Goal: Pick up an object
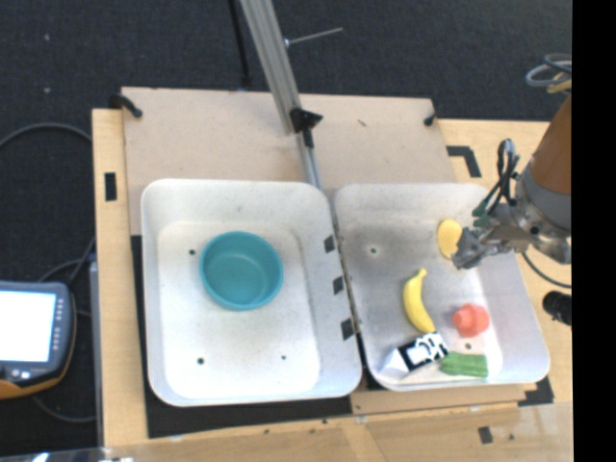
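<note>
Left bin [164, 210]: teal bowl [242, 269] alone, left of centre, out of play. Right bin [385, 210]: banana [416, 301] mid-floor; black-white block [421, 351] and green piece [464, 364] against near rim; red ball [471, 319] toward right wall. Yellow object [449, 236] near far-right corner, likely target. Gripper [467, 251] just beside it, low; finger spread unreadable, nothing visibly held.

**Colours across the bins**

Beside the grey gripper [469, 249] sits a yellow lemon [448, 236]. Below it lie a yellow banana [416, 301], a red tomato [471, 319], a green pod [464, 364] and a black-and-white card [421, 350]. Far left, a teal bowl [242, 270] rests in the white bin [173, 373].
</note>
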`<move>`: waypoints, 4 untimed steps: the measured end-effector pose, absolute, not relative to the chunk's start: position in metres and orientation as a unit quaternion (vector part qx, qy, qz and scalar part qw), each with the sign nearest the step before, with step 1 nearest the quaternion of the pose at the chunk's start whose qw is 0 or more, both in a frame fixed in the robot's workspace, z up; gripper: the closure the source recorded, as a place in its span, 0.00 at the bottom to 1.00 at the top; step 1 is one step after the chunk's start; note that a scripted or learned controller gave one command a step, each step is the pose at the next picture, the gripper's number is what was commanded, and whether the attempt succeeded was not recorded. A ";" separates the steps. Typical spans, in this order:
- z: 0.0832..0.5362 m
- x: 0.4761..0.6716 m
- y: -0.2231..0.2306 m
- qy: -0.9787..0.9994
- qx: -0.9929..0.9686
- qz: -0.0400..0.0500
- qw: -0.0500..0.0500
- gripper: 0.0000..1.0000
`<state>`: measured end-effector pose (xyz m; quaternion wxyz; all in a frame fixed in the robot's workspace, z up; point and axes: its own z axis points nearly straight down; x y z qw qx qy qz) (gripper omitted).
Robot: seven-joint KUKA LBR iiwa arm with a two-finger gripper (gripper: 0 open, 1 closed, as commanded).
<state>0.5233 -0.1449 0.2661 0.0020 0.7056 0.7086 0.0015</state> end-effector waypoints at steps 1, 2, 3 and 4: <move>0.260 0.526 -0.102 0.709 0.705 0.001 0.001 1.00; 0.251 0.529 -0.046 0.709 0.705 0.000 0.000 1.00; 0.238 0.523 0.004 0.709 0.705 0.000 0.000 1.00; 0.250 0.511 0.057 0.710 0.704 0.002 0.000 1.00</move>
